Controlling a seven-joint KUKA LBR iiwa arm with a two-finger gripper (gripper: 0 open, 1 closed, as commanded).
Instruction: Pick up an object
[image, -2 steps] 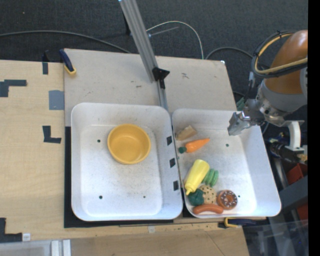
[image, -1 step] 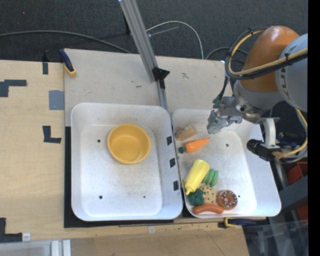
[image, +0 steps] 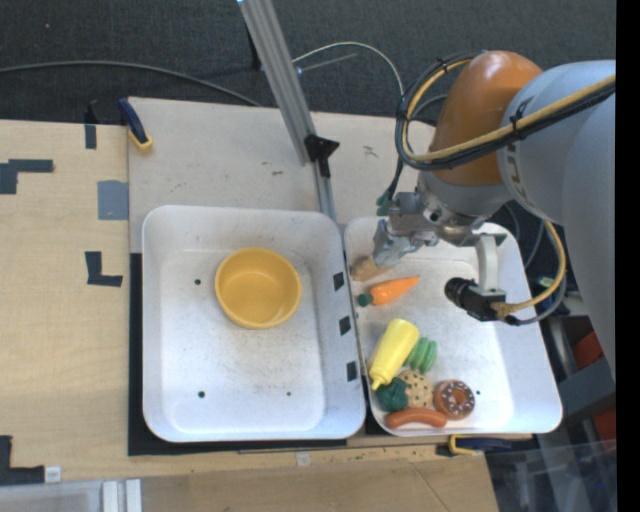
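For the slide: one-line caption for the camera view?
Arm's gripper low over right bin near toy carrot; yellow bowl in left bin.

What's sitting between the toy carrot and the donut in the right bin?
In the camera view, the yellow corn cob with a green piece beside it lies between the carrot and the donut.

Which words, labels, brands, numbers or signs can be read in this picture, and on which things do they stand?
None: no text can be read.
The yellow plastic bowl, the orange toy carrot, the yellow toy corn cob and the grey robot arm with its orange band bear no visible writing.
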